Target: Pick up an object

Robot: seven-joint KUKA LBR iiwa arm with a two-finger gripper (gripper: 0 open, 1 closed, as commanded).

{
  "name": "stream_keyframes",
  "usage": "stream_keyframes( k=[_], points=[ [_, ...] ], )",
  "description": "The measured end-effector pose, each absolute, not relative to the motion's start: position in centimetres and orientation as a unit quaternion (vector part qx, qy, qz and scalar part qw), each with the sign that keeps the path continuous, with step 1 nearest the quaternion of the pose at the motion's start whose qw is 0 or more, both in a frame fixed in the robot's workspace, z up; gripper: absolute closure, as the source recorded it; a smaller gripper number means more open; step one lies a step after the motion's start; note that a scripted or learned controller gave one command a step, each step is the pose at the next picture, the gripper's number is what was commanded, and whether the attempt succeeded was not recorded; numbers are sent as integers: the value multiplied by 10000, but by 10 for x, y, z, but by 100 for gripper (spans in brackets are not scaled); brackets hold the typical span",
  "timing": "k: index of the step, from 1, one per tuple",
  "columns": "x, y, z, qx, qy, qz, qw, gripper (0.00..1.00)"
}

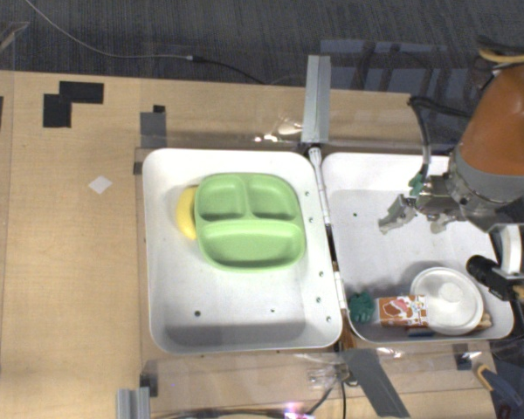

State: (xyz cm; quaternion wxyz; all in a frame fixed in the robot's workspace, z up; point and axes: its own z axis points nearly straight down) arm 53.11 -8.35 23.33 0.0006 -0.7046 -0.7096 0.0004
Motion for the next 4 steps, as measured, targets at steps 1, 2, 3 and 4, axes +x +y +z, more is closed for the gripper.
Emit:
stream_keyframes(
  k=[1, 2, 3, 4],
  points=[
    [518, -117, 87, -7581, -6522, -36, -33, 0],
    [562, -106, 103, -6385, -7696, -8, -3, 0],
    [569, -90, 88, -6134, -7898, -23, -43, 0],
    [573, -90, 98, -6128, -7902, -37, -66, 100]
  ],
)
